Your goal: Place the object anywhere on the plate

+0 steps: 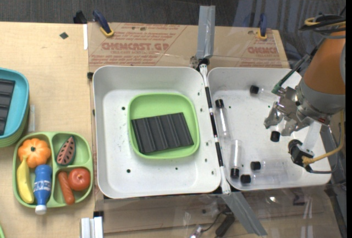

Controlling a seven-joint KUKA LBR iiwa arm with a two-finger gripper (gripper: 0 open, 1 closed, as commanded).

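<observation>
Red print reading "CHEMCAST GP" runs across the brown paper-covered sheet (143, 43) lying behind the bins, and part of the same word shows again on the second sheet (267, 49) to the right.

The left shallow white bin (107, 121) holds a lime-green square plate (137, 105), and a dark grey ribbed rectangular slab (163, 132) lies flat on that plate, slightly tilted, well inside its rim.

The right shallow white bin (242, 86) holds several clear plastic tubes with black caps: one (220, 116) along the left wall, one (235, 157) lower down, and others near the front edge (250, 172) and the back (258, 90).

The grey arm with its orange band (324, 66) hangs over the right side of this bin. Its claw (280, 121) is low above the bin floor; whether its fingers are spread or closed cannot be told.

On the wooden desk (44, 55) at left sits a green divided tray (52, 168) with toy food: an orange pumpkin, a banana, a blue bottle, a red tomato, a sausage. A teal tray (16, 105) lies beyond it.
</observation>
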